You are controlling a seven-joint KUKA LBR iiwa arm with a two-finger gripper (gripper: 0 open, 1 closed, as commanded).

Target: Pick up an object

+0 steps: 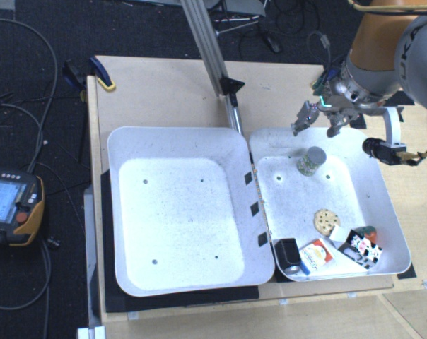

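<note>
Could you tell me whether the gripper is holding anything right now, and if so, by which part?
Nothing is held: the gripper hangs open above the right bin, apart from the small jar.

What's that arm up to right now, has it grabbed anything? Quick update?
Gripper open, holding nothing, over right bin's far edge. Small jar just below it, untouched. Nothing in the way.

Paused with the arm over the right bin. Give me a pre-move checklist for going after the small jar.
1. Two-finger gripper open: ok, fingers spread, nothing between them.
2. Small grey-lidded jar in the right white bin: ok, near its far end.
3. Jar clear of neighbours: ok; round speckled cookie lies apart.
4. Gripper above jar: not ok, offset toward the bin's far rim.
5. Jar upright: cannot tell.
</note>
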